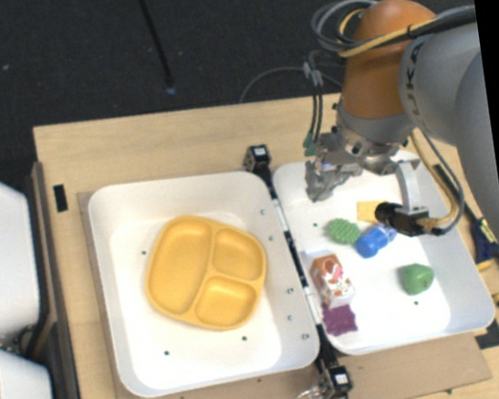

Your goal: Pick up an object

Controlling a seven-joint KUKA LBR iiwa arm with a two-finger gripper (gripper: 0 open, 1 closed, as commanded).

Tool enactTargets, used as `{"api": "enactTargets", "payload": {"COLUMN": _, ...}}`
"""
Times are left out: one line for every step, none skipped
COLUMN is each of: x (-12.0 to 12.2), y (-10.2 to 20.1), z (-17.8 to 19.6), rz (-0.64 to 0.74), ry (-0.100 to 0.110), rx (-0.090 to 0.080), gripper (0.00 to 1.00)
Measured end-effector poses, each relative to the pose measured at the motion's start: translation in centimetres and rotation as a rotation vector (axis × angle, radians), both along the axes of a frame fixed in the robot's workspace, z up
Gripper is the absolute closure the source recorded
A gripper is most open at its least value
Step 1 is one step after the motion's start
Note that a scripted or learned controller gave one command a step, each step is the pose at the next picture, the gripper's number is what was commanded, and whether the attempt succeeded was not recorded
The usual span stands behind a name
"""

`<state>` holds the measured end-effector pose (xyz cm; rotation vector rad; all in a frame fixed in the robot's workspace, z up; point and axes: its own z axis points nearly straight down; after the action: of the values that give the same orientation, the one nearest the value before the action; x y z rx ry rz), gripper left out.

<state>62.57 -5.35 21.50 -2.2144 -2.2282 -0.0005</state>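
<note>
My gripper hangs over the far left corner of the right bin, with nothing visibly between its fingers. Nearer the camera from it lie a small green ridged object, a blue cylinder and a yellow flat piece. A green block sits toward the bin's right side. By the bin's left wall lie a red-and-white packet and a purple piece.
The left bin holds a yellow three-compartment plate. A ridge with black clips separates the two bins. The grey arm with its orange band crosses the upper right, above the right bin's far edge.
</note>
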Motion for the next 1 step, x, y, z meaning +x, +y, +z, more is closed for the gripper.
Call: {"api": "enactTargets", "payload": {"x": -0.81, "y": 6.22, "z": 1.31, "rz": 0.003, "ry": -0.001, "rx": 0.002, "gripper": 1.0}}
